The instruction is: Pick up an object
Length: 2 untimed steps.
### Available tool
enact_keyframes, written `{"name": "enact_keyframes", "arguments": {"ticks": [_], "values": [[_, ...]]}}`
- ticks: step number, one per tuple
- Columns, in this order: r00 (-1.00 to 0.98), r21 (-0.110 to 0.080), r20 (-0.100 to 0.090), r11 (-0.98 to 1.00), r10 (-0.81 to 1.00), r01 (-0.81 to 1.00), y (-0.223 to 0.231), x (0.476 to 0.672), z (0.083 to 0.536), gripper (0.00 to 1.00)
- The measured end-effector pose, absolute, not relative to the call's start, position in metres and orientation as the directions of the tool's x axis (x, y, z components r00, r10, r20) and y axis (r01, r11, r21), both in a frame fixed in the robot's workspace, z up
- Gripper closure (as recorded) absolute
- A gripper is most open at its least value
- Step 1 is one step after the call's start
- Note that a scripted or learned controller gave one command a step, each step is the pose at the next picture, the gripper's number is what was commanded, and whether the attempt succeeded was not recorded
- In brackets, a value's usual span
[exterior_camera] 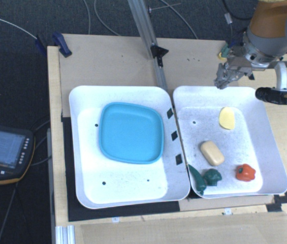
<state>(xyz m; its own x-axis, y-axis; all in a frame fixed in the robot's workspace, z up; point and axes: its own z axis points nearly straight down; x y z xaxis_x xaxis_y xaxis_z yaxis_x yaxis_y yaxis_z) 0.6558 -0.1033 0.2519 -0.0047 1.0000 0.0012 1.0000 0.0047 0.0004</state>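
While your gripper (223, 80) hangs over the right bin's (271, 136) upper rim, jaws too blurred to read, the yellow piece (227, 118) lies just below it in the frame; the tan block (212, 153) sits lower, angled down-right.

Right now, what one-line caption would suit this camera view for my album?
Gripper poised above the right bin's far rim; yellow piece, tan block, red pepper, green toy inside.

Matt blue plastic plate (131, 132), speckled white bins (82, 151) — pale wooden bench (102, 60)
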Motion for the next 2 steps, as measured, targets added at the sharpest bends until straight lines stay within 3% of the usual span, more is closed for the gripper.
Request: {"name": "enact_keyframes", "arguments": {"ticks": [2], "values": [[-0.004,0.000,0.001,0.004,1.000,1.000,0.000,0.660,0.258,1.00]]}}
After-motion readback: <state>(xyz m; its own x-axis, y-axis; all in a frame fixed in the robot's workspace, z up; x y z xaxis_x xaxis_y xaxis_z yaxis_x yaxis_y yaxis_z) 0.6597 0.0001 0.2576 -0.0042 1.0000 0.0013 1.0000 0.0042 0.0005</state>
